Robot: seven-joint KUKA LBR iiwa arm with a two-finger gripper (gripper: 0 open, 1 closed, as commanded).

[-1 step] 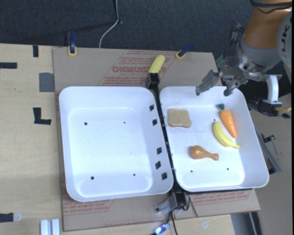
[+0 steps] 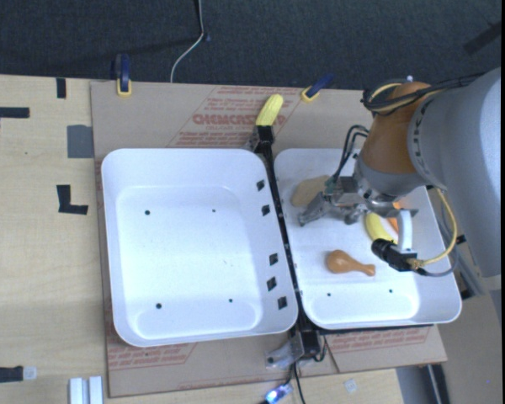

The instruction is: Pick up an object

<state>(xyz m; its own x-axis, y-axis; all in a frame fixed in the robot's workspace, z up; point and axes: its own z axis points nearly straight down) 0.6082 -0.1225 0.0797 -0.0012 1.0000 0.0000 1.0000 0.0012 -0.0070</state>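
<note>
So the biggest thing here is the grey KUKA arm with the orange band (image 2: 454, 141), coming in over the far side of the shallow white right-hand bin (image 2: 421, 305), and I'll use that bin as the reference for everything. Touching its left wall is the matching shallow white left-hand bin (image 2: 185, 242), and the two look clipped together along that shared wall with black clips, presumably so they don't slide apart. Both sit on a flat brown cardboard sheet (image 2: 219, 120), probably there to protect the bench. Down inside the right-hand bin, toward its back left, hangs the dark metal two-finger gripper (image 2: 330, 204), low over the floor; I honestly can't tell whether it's spread or closed, it's too murky. Just behind it lies a flat tan wedge-ish piece (image 2: 307, 192), near enough that I'd guess that's the target, but nothing visibly sits in the grip. Under the wrist, a yellow banana-like object (image 2: 375, 225) peeks out, half hidden. Nearer the bin's front lies a small orange-tan pear-shaped toy (image 2: 348, 264), well apart from the gripper.
</note>
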